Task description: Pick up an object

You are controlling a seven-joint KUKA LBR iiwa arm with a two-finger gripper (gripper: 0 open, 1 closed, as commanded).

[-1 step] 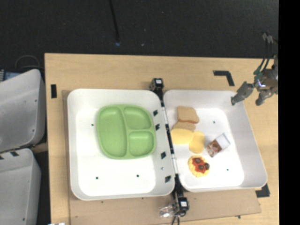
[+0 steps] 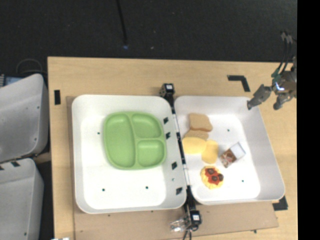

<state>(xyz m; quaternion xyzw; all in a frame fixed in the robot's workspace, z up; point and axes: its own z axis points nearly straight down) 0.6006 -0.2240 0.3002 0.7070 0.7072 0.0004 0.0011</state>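
Note:
The right bin [image 2: 262,181] holds several toy foods. Two tan bread slices [image 2: 199,122] lie near its left wall, with two yellow cheese pieces [image 2: 200,148] just below them. A small brown and white packet [image 2: 233,155] lies at the middle, and a yellow pizza piece with red topping [image 2: 212,177] sits toward the front. My gripper [image 2: 268,98] hangs over the bin's far right corner, well away from the food. Its two fingers stand apart, open, with nothing between them.
The left bin [image 2: 87,184] bears a green divided plate [image 2: 134,140] at its middle. A ridge with black clips [image 2: 176,149] separates the two bins. Bare wooden bench [image 2: 150,76] runs around both, with black corner marks at the back right.

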